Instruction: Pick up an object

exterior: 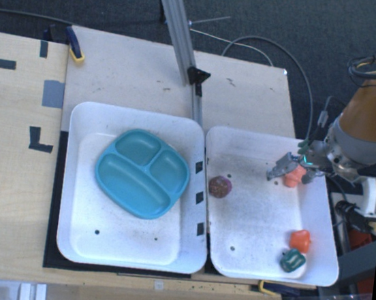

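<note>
Two white bins are counted on the counter (pixel 136 70). One blue divided plate (pixel 143 173) is seen in the left bin (pixel 70 233). Four small things are counted in the right bin (pixel 243 256): one dark red ball (pixel 220 186) near the plate-side wall, one salmon-pink piece (pixel 293 177), one orange piece (pixel 300 239) and one green piece (pixel 292 261). The salmon-pink piece is seen at the claw (pixel 288 169), touching its tips; whether it is grasped cannot be told.
</note>
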Robot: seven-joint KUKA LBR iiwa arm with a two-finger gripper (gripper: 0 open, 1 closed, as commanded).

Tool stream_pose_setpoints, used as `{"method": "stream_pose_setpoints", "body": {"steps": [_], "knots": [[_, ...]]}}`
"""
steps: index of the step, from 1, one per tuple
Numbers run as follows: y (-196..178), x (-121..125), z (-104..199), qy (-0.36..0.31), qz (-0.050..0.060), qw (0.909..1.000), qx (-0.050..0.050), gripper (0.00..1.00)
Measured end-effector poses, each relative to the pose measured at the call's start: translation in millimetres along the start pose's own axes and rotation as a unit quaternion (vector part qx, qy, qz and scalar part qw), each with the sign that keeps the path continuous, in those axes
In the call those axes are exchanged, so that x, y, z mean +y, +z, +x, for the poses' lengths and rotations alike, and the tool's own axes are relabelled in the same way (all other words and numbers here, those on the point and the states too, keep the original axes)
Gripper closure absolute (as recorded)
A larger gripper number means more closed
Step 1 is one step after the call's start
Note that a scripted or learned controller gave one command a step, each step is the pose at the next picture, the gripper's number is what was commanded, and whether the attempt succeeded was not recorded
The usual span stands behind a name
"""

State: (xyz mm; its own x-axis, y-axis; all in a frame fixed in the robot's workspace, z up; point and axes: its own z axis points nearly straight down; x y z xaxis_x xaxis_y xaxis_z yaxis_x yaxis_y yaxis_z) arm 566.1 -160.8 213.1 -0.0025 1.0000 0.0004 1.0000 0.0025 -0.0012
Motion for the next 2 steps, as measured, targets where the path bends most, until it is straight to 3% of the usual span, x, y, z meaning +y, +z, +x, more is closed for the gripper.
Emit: {"method": "stream_pose_setpoints", "body": {"steps": [2], "knots": [[119.0,-5.8,1.8,0.000,0.003,1.0000,0.000,0.00]]}}
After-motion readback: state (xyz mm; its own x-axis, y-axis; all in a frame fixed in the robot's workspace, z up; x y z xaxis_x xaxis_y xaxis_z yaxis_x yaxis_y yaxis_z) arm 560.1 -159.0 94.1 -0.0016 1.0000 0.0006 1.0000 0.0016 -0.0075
